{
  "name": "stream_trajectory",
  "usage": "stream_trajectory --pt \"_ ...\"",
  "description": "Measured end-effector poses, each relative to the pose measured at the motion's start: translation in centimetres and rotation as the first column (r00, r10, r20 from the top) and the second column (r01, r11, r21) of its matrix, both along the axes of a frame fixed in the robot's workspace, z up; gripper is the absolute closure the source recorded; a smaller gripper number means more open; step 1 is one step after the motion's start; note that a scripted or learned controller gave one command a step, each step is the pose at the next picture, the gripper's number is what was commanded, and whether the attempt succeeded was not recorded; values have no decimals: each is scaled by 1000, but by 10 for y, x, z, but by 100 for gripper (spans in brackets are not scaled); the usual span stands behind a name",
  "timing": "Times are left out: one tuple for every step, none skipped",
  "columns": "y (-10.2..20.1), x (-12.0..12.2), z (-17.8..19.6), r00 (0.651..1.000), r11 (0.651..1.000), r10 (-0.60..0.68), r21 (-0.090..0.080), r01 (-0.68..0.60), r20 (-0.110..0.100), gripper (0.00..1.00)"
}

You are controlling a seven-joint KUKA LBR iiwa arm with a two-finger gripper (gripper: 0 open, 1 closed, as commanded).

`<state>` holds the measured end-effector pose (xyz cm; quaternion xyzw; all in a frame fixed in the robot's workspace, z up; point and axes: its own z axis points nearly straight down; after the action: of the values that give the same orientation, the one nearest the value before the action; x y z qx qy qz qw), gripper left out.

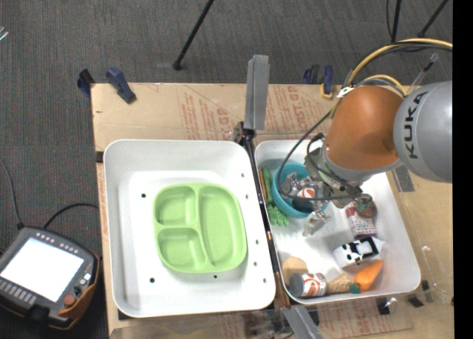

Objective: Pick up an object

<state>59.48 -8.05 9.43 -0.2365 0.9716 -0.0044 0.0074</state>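
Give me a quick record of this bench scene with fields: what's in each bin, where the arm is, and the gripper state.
left bin: holds a green divided plate
right bin: blue bowl, small can, black-and-white toy, orange piece, other small items
arm: reaches in from the right, over the right bin
gripper: low beside the blue bowl; finger state cannot be told
outside bins: handheld screen on the floor, lower left
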Motion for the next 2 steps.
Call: stream_trajectory --pt "-1 6 -2 991 991 -131 8 131 -4 0" --pt "-6 11 -2 999 999 -40 5 40 -4 0"
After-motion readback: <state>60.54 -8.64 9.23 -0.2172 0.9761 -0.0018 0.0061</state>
